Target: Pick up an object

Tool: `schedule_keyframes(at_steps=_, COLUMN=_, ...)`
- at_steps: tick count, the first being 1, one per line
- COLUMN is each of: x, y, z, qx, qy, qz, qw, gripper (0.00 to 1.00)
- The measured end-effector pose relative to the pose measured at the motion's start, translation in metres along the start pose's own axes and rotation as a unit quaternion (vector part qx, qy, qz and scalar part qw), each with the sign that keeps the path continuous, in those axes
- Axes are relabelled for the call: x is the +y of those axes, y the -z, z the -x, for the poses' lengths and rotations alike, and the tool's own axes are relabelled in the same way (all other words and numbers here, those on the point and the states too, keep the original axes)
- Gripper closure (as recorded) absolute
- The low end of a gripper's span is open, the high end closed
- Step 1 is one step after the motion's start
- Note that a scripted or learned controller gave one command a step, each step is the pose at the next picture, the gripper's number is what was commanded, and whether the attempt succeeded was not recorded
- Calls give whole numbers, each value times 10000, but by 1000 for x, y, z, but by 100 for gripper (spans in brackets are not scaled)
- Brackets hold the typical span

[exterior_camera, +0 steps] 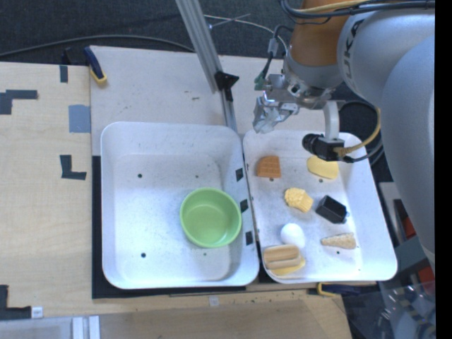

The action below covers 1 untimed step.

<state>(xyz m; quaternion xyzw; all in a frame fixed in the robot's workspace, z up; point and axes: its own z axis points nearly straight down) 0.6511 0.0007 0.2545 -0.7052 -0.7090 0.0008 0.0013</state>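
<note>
Bread [268, 167] just below tool [265, 121]: probably light, soft, easily crushed; best pinched across flat sides. Tool state: cannot tell.

Small food pieces [298, 200] in right bin [367, 260]

even, bright overhead light; the white bins [123, 189] look slightly washed out, soft shadows pool under the green bowl [210, 217], and the whole frame is mildly soft and grainy

Arm [395, 62] cropped at right edge
</note>
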Motion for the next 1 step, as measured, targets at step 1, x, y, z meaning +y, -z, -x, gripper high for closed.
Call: schedule_keyframes(at_steps=1, x=-2, y=-20, z=-57, qx=0, qy=6, qz=-6, qw=10000, gripper=100)
